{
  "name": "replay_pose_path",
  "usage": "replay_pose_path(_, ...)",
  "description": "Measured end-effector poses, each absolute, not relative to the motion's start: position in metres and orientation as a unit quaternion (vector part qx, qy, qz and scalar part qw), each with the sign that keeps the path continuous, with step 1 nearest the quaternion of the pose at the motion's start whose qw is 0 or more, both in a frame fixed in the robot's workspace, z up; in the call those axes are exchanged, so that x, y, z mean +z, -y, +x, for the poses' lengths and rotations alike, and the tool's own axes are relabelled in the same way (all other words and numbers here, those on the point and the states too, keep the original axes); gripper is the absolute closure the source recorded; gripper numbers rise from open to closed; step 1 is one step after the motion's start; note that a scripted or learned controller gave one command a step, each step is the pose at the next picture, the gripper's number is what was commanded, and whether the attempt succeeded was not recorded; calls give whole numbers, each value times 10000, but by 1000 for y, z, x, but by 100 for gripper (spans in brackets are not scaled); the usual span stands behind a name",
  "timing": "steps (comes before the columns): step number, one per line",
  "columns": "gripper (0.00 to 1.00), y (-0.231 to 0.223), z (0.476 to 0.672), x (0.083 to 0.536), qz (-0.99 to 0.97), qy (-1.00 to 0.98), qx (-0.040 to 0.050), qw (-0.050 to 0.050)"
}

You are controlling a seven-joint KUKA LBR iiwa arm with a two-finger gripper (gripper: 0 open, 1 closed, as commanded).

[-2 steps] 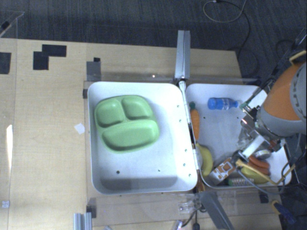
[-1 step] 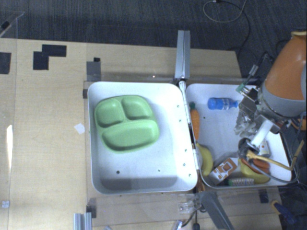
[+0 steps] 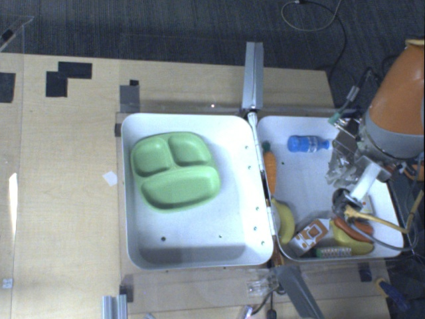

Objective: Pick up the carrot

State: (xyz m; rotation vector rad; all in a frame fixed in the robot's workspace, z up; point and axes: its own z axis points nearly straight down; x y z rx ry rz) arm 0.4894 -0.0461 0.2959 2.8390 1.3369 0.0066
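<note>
Two bins: the left bin (image 3: 192,244) and the right bin (image 3: 302,188), both shallow, white and smooth-walled, sit side by side on the bench.
Carrot: the carrot (image 3: 269,170) lies in the right bin, lengthwise against the wall it shares with the left bin, its green top towards the far end. It is slim, orange and tapered, with nothing on top of it.
Gripper: the gripper (image 3: 339,173) hangs over the right side of the same bin, well apart from the carrot. Whether it is released or clenched cannot be told from this slant, and nothing is seen in its grasp.
Step in hand: judged as the approach; the pick is not yet made.
Next move: likely a shift across the bin to the dividing wall, then a descent lined up across the carrot's narrow width. The wall leaves little room on that side.
Neighbours: a blue bottle (image 3: 309,143), glossy and round-bodied, lies just beyond the carrot's top; a curved yellow banana (image 3: 285,221) lies near its tip.
Left bin contents: a green plate (image 3: 176,178), matte with rounded compartments.
</note>
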Motion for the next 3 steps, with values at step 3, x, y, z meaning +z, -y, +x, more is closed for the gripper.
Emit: replay_pose_path(3,100,-10,488,363,9742,-2257,17,8)
